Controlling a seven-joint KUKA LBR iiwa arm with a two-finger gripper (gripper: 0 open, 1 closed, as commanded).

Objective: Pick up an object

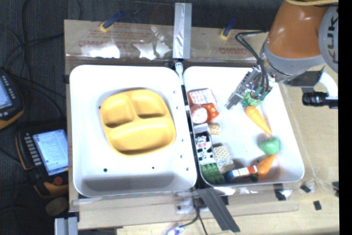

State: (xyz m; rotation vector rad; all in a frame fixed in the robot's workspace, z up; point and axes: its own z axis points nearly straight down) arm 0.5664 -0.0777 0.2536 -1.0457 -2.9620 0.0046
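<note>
My gripper (248, 94) hangs low over the upper middle of the right bin (291, 135), under the arm's orange band. An orange toy carrot (257, 116) with a green leafy top lies slanted directly below it. The green top touches or sits just under the gripper's tip, and I cannot tell whether it is gripped. Further down the right side lie a green round toy (270, 146) and a second orange carrot (265, 165).
Along the right bin's left wall sit a red packet (201, 97), a red-and-white round item (199, 114), a black-and-white box (202, 143), a speckled cube (223, 156), a green item (210, 171) and a red-and-black marker (242, 174). The left bin (82, 118) holds a yellow divided plate (137, 121).
</note>
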